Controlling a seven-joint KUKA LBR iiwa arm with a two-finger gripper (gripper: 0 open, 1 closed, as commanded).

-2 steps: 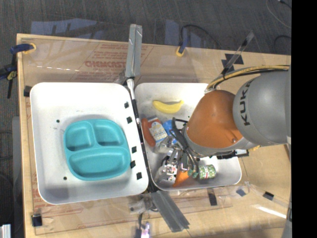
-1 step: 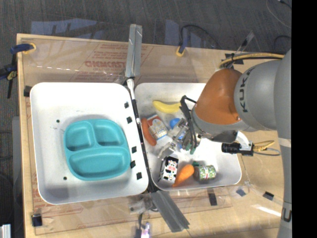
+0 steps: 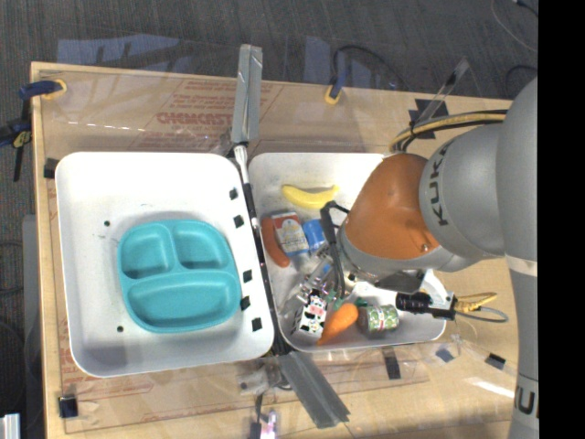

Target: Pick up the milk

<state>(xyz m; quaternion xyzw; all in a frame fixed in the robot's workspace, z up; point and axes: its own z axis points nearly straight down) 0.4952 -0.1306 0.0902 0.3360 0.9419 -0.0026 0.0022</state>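
The arm's grey bulk and orange band sit highest in the scene, covering much of the right bin. Beneath the band the gripper reaches down into a crowd of items; whether it is parted or closed cannot be told, since the wrist hides it.

Just below the gripper, toward the bin's near edge, lies the milk, a small carton with black-and-white cow patches, tilted on its side. An orange carrot presses against the milk's right side, and a green-labelled can lies just beyond the carrot. Left of the gripper sits a reddish-brown packet with a pale-labelled item on it (too crowded to name) and a blue item beside it. Above the gripper rests a yellow banana.

Well to the gripper's left, the left bin holds a turquoise divided plate.
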